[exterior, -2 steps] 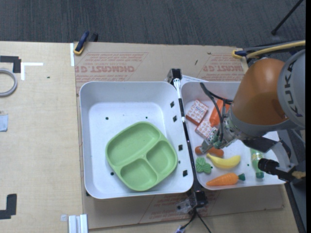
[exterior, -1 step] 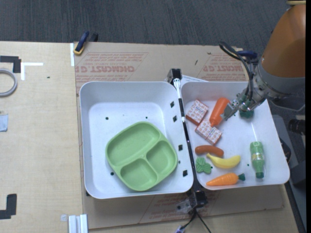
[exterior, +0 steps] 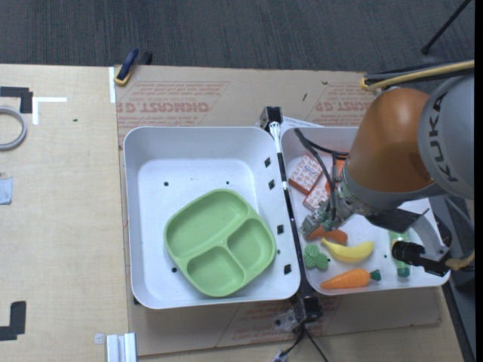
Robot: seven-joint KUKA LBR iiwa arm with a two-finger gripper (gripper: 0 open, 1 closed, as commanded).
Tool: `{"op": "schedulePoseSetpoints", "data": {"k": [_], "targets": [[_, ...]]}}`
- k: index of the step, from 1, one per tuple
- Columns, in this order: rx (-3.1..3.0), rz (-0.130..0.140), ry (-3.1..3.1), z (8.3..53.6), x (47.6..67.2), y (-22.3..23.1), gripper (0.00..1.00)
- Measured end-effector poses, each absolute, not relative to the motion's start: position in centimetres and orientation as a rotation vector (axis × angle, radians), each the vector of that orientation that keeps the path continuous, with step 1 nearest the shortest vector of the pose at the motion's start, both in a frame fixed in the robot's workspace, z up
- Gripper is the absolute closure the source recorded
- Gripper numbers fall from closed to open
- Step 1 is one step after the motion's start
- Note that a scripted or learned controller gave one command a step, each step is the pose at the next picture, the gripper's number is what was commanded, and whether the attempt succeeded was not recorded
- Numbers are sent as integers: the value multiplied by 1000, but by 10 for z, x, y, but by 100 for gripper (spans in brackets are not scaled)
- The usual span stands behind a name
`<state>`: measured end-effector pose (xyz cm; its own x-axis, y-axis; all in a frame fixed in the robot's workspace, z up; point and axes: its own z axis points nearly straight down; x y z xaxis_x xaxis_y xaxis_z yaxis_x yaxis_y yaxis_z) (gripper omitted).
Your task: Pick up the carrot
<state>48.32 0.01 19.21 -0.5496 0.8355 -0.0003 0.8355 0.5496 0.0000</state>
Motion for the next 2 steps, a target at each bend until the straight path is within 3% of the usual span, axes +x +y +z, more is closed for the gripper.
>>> {"op": "schedulePoseSetpoints", "data": {"k": [1, 2], "targets": [[1605, 0, 2697, 344, 538, 10, 100], [1427, -1, 2798, 249, 487, -15, 100]]}}
